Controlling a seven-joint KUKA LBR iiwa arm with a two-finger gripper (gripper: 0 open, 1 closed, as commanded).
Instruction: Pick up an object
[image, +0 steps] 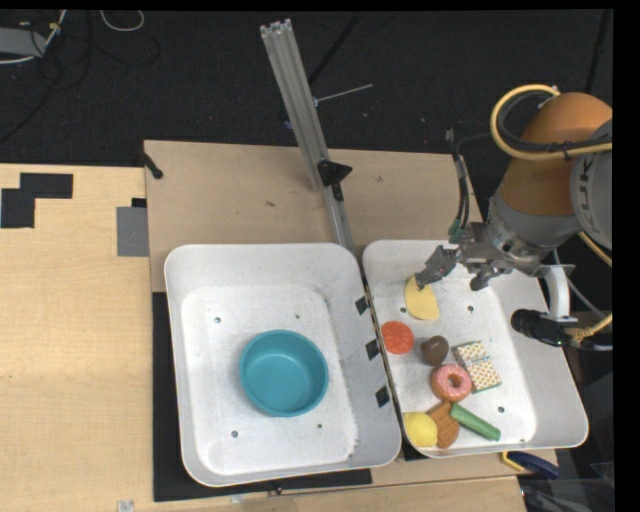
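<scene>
Two fingers spread wide on the gripper (461, 268), gripping nothing, poised above the right bin (560, 425) just beside the yellow wedge (421, 300) at its far left, so an off-centre descent could nudge it away and miss.

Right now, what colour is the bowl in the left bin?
Teal blue; the bowl shows clearly in the camera view.
</scene>
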